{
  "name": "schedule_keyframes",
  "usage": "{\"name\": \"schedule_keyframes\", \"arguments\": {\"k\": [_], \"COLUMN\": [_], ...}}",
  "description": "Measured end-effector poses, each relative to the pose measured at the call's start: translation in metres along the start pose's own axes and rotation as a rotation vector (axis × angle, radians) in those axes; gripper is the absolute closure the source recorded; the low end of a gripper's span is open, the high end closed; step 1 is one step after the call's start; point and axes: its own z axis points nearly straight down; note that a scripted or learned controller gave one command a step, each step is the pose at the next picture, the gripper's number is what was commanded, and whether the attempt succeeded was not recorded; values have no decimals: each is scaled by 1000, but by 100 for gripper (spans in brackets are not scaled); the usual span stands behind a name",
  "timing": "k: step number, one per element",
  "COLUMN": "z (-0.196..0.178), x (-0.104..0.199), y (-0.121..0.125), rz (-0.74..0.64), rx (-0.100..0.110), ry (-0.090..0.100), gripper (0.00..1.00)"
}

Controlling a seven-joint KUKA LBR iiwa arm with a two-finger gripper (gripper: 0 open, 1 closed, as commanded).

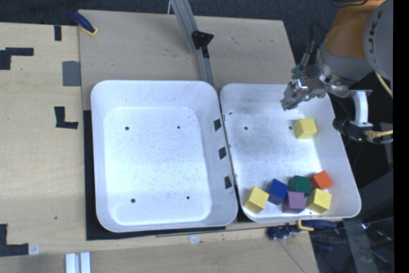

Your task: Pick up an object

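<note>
My gripper (293, 101) hangs over the far right part of the right bin (255, 150), its fingers pointing down and left. A yellow cube (305, 128) lies just below and right of it, apart from the fingertips. Along the bin's near edge sits a cluster: a yellow cube (257, 199), a blue cube (278, 190), a green cube (299, 185), a purple cube (296, 201), an orange cube (322, 179) and another yellow cube (320, 201). I see nothing between the fingers.
The left bin (153, 156) sits beside the right one, with a raised divider edge between them. A grey metal pole (182, 3) slants across the bench behind the bins. The arm's orange band (354, 22) is at the upper right.
</note>
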Motion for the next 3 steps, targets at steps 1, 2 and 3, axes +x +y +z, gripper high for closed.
{"name": "schedule_keyframes", "arguments": {"k": [1,2,3], "z": [7,-8,-5], "x": [53,110,173], "y": [5,9,17], "rz": [-5,-7,-7], "rx": [1,-1,0], "ry": [1,3,3], "gripper": [100,100,100]}}
